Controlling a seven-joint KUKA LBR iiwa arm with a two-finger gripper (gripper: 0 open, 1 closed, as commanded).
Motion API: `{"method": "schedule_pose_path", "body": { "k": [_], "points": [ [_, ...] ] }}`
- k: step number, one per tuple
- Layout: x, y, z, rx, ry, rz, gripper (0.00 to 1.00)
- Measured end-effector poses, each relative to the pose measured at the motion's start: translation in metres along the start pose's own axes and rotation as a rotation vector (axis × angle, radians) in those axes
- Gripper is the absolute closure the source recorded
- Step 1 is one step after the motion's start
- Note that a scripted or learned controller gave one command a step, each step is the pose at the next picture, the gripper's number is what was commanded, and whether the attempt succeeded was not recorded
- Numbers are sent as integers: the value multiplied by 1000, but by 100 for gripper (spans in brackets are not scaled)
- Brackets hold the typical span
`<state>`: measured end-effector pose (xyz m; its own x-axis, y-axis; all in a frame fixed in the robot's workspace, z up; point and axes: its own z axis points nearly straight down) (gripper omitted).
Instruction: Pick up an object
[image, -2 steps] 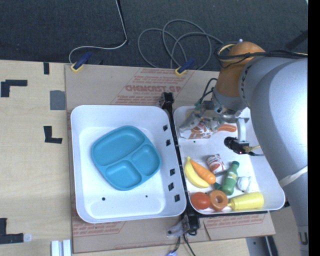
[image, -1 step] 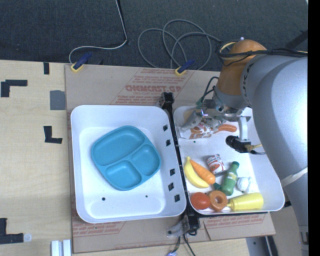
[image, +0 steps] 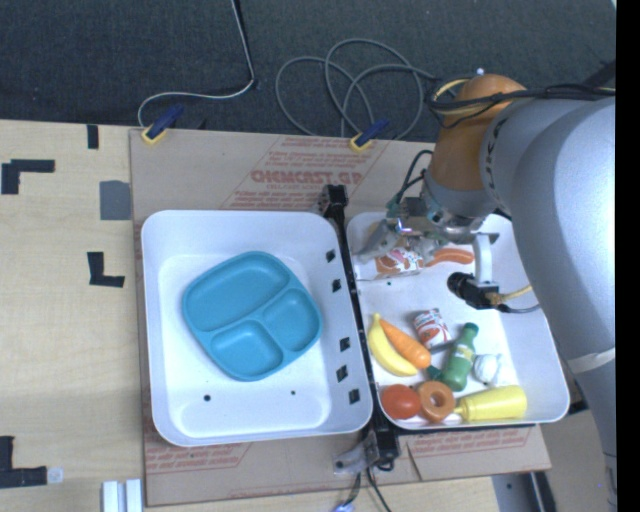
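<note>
The arm (image: 545, 170) reaches in from the right, bent down over the far end of the right bin (image: 535, 335). The claw (image: 415, 232) sits low there, just above a red-and-white packet (image: 398, 262) and beside a sausage (image: 448, 256); its state cannot be told. Nearer in the bin lie a banana (image: 385, 352), carrot (image: 405, 343), can (image: 430, 326), green bottle (image: 458, 358), tomato (image: 400, 401), donut (image: 437, 400) and yellow bottle (image: 492, 403). The left bin (image: 165, 330) holds a blue divided plate (image: 250, 313). Both bins rest on the tabletop (image: 60, 330).

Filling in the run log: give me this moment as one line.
arm: over right white bin | gripper: low at far end, by red-and-white packet | grasp: unclear | left bin: blue divided plate
</note>
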<state>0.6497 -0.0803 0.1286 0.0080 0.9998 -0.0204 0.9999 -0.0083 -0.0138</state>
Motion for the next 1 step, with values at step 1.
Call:
{"method": "schedule_pose_path", "body": {
  "k": [1],
  "points": [
    [7,-5,-13,-9,-7,2,100]
  ]
}}
